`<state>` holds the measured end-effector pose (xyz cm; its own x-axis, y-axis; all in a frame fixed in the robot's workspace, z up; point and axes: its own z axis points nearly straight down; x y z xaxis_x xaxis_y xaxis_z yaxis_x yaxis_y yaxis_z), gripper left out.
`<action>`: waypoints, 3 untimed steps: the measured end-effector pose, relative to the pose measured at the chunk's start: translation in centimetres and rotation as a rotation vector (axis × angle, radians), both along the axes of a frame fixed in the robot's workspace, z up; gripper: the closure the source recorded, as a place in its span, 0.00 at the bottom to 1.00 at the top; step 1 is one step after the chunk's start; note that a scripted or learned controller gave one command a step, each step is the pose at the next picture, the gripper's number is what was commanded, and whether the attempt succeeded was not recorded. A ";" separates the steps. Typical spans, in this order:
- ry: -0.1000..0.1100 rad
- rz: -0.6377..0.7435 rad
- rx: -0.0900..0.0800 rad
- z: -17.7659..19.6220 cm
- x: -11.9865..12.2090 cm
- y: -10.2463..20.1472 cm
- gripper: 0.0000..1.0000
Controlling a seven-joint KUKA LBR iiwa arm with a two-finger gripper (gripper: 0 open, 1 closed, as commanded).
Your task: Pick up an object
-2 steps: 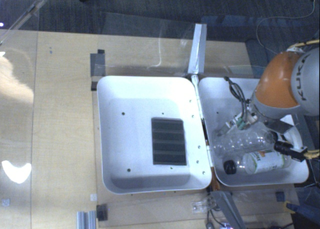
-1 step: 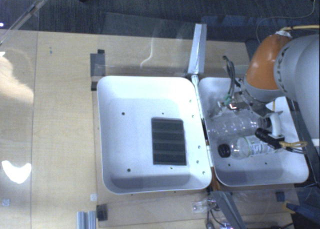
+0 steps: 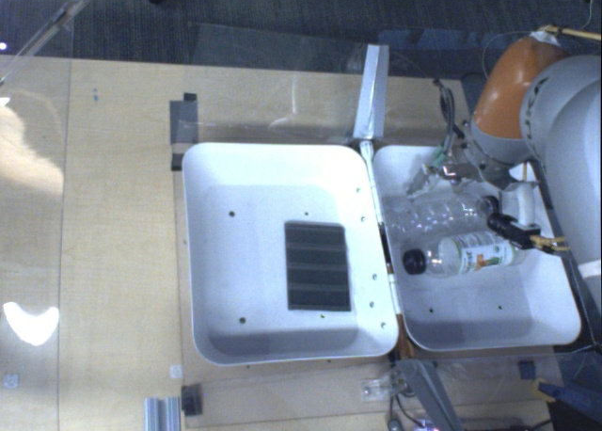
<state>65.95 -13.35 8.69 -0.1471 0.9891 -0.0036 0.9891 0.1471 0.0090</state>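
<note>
White bins (image 3: pixel 216 231), dark ribbed panel (image 3: pixel 318 266), black-capped clear bottle (image 3: pixel 461 256).

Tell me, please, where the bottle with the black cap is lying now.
The bottle with the black cap lies on its side in the right bin, its cap toward the left bin. A crumpled clear plastic bottle lies just behind it, below the gripper.

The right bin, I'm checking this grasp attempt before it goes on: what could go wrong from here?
1. The clear plastic bottle is see-through against the white right bin, so the grasp may be misjudged.
2. It lies right beside the black-capped bottle; the gripper coming down could knock one into the other.
3. Both bottles lie on their sides, so they may roll away when touched.
</note>
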 end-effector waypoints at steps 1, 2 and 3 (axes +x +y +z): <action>0.002 0.083 0.000 0.2 -5.7 -1.1 0.00; -0.003 0.329 -0.001 0.3 -8.6 2.9 0.00; -0.004 0.470 -0.006 0.2 -6.8 -0.2 0.00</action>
